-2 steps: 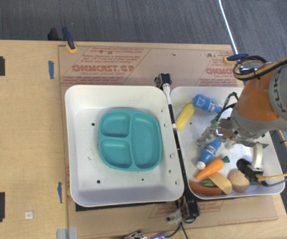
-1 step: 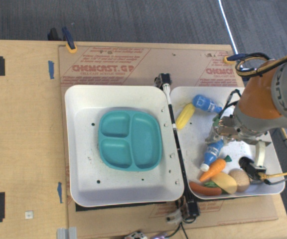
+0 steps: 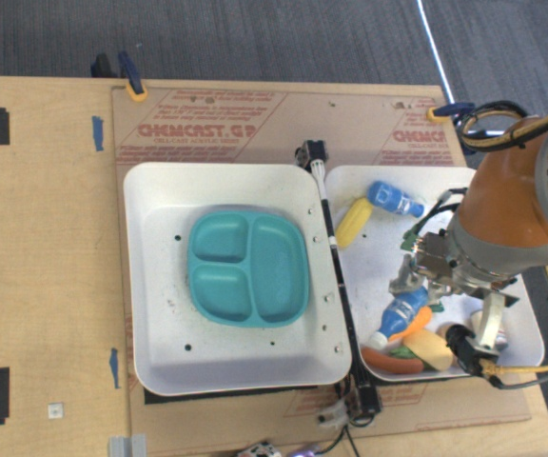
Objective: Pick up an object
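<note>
Low at the frame's right, over the right-hand shallow white bin (image 3: 531,346), the gripper (image 3: 417,279) hangs just above a blue plastic bottle (image 3: 402,312); whether it is parted or closed cannot be told. Reach stage, I judge; next, descend squarely and close.

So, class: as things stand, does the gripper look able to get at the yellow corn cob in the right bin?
Probably yes. The corn cob lies alone near the right bin's left wall, nothing on top of it, with the blue bottle just beside it. The gripper is over the same bin.
</note>
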`<state>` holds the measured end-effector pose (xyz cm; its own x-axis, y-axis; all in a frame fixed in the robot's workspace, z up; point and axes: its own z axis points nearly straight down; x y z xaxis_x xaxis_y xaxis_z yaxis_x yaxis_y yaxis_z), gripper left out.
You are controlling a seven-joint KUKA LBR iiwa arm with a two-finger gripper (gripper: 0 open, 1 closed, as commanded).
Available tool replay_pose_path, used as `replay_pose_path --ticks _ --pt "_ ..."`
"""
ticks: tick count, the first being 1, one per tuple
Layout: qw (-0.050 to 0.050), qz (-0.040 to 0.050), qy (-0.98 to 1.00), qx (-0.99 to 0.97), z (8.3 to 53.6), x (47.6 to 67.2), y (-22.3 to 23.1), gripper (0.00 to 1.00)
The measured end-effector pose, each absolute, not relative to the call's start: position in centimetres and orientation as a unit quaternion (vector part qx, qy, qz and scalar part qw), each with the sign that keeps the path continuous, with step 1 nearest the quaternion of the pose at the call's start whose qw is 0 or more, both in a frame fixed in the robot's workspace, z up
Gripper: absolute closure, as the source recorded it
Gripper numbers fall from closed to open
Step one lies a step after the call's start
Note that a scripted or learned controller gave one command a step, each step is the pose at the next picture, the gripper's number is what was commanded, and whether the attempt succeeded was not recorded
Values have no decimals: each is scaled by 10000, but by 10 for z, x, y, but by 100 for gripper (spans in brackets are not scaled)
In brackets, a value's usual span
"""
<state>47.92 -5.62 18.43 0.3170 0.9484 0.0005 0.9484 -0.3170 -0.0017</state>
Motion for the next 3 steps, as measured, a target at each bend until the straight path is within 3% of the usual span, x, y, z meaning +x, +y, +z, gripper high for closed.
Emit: replay_pose_path --ticks 1,2,3 --pt "1 -2 -4958 -8684 194 480 -41 100" --pt "12 6 -5771 -8167 180 479 -114 100" --pt "-3 -2 -4884 -8726 198 480 -92 100"
